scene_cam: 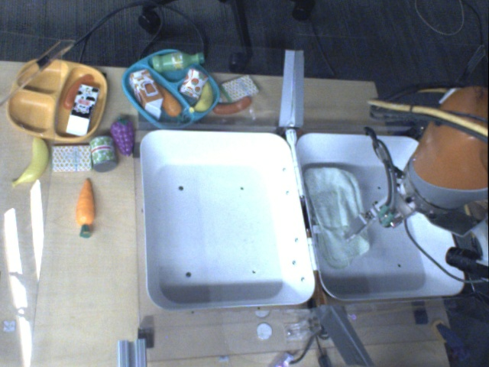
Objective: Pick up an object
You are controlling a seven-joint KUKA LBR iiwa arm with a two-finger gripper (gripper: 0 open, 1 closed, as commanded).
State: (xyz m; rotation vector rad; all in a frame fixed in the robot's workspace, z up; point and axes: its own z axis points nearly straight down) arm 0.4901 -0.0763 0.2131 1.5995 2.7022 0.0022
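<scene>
Seen from the fixed camera view above the bench: a crumpled pale green-grey cloth point(336, 214) lying in the right bin point(397, 277), bunched against that bin's left wall, long axis running from the far wall toward the near one. Immediately to the cloth's right, level with its lower half, the gripper point(372, 217) down low inside the same bin, tips at or just touching the cloth's right edge. Too blurred and too small to say whether open or closed, or whether any fold is caught, so impossible to tell. Behind it, further right of the cloth, the grey wrist and the orange band of the arm point(451, 155), reaching in from that side. So the relation that matters: cloth to the left of the tool, lengthwise across the approach, near edge closest; probably a short shift leftward over the fabric before any squeeze, judging from the offset. Left of the cloth, beyond the dividing wall, the left bin point(221, 220). Well to the cloth's left on the bare bench, a toy carrot point(85, 206), a banana point(32, 163), a yellow tray point(53, 98) and a blue tray point(172, 86) of play food, none within the arm's present reach.
</scene>
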